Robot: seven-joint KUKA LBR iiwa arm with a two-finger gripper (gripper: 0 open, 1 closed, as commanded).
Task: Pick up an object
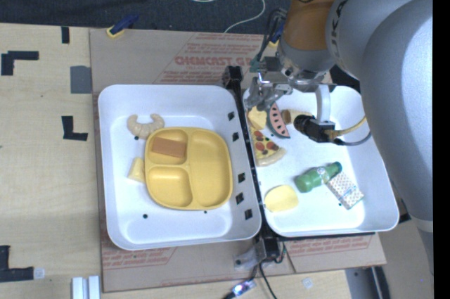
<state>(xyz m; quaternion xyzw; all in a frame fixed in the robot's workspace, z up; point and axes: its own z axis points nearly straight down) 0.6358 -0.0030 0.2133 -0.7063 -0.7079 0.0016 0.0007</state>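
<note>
The yellow divided plate (190, 167) lies in the left bin (116, 107), well to the left of and below the claw (266, 99). The claw hangs over the right bin's (373, 217) upper left corner; whether it is apart or together cannot be told. Just below it lie a watermelon slice (280, 122) and a pizza slice (266, 147), with a green bottle (316, 177) and yellow piece (281, 198) farther down.

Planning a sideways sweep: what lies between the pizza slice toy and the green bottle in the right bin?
Bare white bin floor separates the pizza slice toy and green bottle, per the camera view.
</note>
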